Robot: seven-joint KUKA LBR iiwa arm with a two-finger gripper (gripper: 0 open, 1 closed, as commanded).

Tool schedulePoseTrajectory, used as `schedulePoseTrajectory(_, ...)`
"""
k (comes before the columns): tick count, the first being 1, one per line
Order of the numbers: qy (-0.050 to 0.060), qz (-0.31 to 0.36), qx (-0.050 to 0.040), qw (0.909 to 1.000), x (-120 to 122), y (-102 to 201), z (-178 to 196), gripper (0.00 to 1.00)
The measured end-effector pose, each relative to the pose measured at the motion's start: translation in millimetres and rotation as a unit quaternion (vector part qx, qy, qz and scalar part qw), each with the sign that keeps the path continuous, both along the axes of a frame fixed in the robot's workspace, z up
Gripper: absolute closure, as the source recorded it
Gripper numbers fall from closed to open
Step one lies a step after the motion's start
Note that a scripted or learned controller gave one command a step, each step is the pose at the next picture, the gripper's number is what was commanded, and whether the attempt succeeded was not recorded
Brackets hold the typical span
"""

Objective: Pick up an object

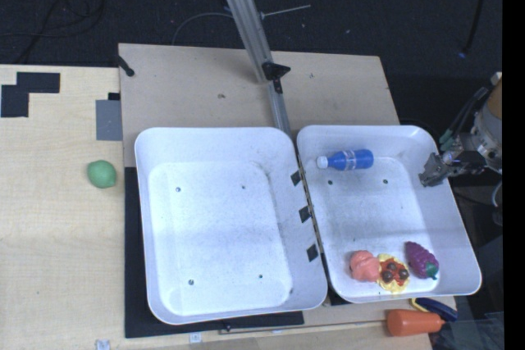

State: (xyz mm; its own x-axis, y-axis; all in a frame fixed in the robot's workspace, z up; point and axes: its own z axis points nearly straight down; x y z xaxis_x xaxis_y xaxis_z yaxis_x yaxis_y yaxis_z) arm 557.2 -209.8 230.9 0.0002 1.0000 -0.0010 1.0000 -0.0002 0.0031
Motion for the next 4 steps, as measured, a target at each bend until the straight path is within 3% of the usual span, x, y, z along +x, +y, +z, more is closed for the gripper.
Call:
schedulePoseTrajectory(1, 0.001, 0.002, 0.0009, 1.0, 0, 49, 9, 1.0)
schedulePoseTrajectory(4, 0.002, 0.002, 0.0008, 1.0, 0, 203, -14, 1.0)
